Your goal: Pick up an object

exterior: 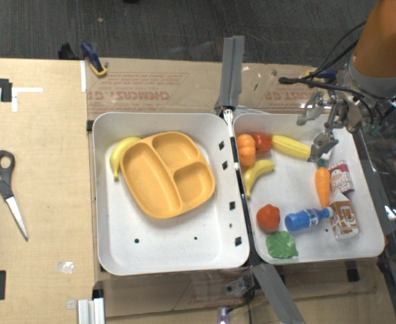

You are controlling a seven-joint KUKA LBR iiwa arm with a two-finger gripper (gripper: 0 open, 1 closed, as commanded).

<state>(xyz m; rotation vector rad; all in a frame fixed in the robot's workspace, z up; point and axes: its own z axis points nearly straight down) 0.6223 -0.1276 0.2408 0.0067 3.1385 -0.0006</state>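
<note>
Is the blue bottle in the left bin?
No. The blue bottle lies in the right bin, between the tomato and a carton.

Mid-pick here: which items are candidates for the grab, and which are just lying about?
Job items, right bin: corn beside the end effector, carrot, banana, tomato, blue bottle.

Lying about: scissors on the bench, orange divided plate in the left bin.

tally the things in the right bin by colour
yellow: 2, corn, banana
orange: 2, pepper, carrot
red: 2, pepper, tomato
green: 1
blue: 1, bottle
red-white packets: 2
total: 10
</note>
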